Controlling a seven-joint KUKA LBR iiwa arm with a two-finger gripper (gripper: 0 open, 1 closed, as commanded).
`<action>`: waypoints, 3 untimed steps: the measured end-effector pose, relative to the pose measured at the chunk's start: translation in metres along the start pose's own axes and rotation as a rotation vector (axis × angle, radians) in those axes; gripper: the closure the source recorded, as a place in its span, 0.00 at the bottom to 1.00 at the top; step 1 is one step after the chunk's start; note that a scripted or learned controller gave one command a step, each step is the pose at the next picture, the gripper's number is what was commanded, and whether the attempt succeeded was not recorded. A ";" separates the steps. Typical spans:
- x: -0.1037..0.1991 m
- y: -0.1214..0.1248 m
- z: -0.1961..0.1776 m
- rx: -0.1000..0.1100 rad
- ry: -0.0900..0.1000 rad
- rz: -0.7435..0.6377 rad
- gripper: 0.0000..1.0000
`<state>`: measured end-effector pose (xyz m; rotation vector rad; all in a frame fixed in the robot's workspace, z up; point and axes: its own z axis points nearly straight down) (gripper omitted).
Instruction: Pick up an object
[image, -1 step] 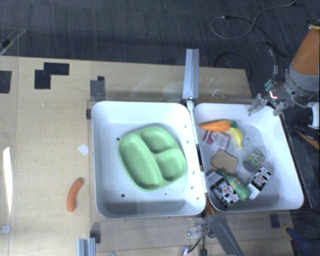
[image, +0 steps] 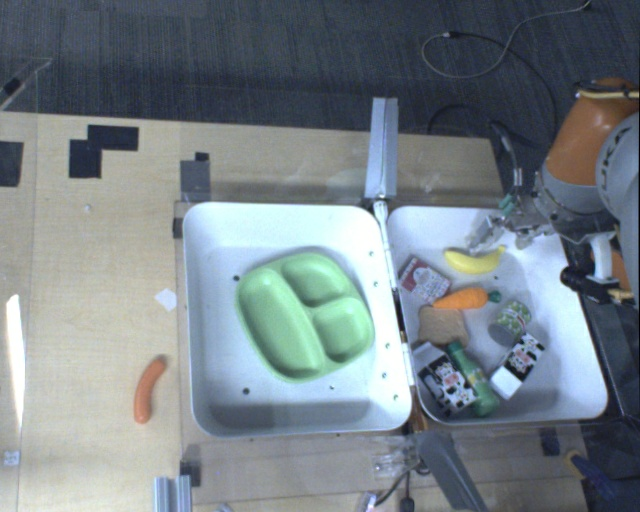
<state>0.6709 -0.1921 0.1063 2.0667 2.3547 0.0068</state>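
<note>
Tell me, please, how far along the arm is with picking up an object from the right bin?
Nothing looks picked up: the banana, carrot and other items lie in the right bin. In hand, the gripper sits low by the bin's far edge, just above the banana, with nothing visibly between its fingers. Left to do: closing on an item and lifting it. The green divided tray lies in the left bin.

I see the right-hand shallow white bin (image: 590, 385) crowded through its middle and near corner: a yellow banana (image: 473, 261), an orange carrot (image: 462, 299), a brown bread slice (image: 443, 325) and a green bottle (image: 473, 378) lie close together. Bare floor shows along its right side. In the left white bin (image: 200, 300), a green three-compartment plate (image: 305, 315) takes the middle, with open floor all round it.
</note>
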 end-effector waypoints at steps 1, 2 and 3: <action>0.061 -0.020 0.018 -0.001 0.002 -0.113 0.00; 0.062 -0.017 0.004 -0.009 0.000 -0.114 1.00; 0.142 0.013 -0.116 -0.001 0.003 -0.117 1.00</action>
